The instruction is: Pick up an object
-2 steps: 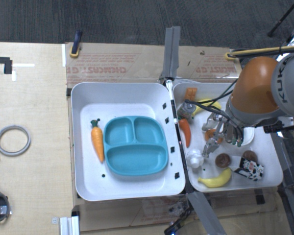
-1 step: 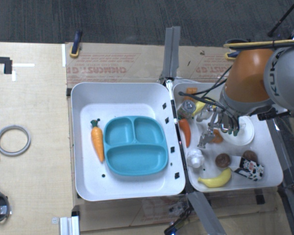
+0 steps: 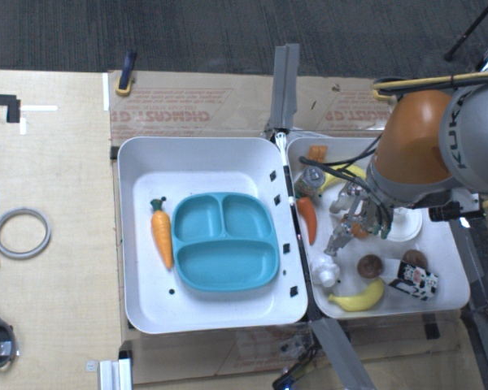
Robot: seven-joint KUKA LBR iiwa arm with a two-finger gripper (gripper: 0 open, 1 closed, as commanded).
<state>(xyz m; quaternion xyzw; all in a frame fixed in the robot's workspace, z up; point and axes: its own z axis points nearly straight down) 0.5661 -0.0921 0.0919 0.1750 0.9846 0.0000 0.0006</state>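
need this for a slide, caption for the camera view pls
KUKA arm's gripper lowered into the right bin over toy food; left bin holds a blue tray and carrot.

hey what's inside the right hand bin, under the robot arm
In the right bin: a banana, a brown ball, a cow-print block and a red-orange piece by the left wall. The arm covers the bin's upper middle, so anything beneath stays hidden.
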